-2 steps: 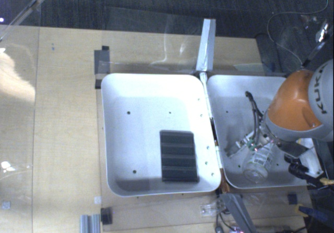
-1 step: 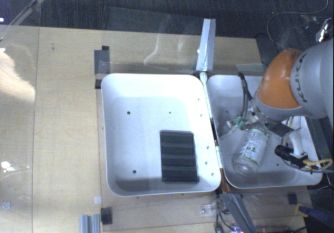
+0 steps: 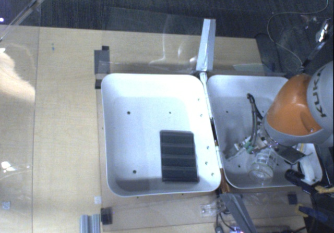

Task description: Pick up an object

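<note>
- Ridges on the black ribbed block (image 3: 179, 156) in the left bin (image 3: 117, 122) could let fingers slip off, should the arm go for it; it lies flat near the front wall, well apart from the gripper.
- Divider rim (image 3: 211, 122) between the bins could snag a crossing move.
- Gripper (image 3: 249, 147) sits low in the right bin (image 3: 229, 96) under the orange band (image 3: 295, 109); whether its fingers are open or closed I cannot tell.
- Clear glass-like object (image 3: 261, 167) just beside it looks slick and may roll or slide away.
</note>
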Robot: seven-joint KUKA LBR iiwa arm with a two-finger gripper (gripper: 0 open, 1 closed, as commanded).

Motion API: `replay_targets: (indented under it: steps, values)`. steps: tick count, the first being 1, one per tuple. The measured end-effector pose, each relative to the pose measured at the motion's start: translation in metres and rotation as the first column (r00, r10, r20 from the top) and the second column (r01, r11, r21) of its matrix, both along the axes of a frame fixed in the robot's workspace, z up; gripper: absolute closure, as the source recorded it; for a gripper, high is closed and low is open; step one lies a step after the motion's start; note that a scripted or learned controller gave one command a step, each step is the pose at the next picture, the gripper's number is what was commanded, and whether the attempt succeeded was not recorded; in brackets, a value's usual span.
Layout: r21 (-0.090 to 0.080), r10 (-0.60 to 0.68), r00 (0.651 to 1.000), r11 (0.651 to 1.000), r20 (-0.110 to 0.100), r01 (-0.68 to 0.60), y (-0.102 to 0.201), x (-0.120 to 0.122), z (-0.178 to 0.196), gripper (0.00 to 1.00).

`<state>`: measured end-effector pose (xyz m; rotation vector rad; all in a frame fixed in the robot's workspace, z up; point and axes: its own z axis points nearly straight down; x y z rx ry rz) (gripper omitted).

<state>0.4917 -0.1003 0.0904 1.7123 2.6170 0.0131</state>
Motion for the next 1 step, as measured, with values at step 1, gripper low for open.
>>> replay_targets:
  steps: [1]
  values:
    - [0.003, -0.231, 0.973, 0.973, -0.002, 0.231, 0.002, 0.0782, -0.0012, 0.0]
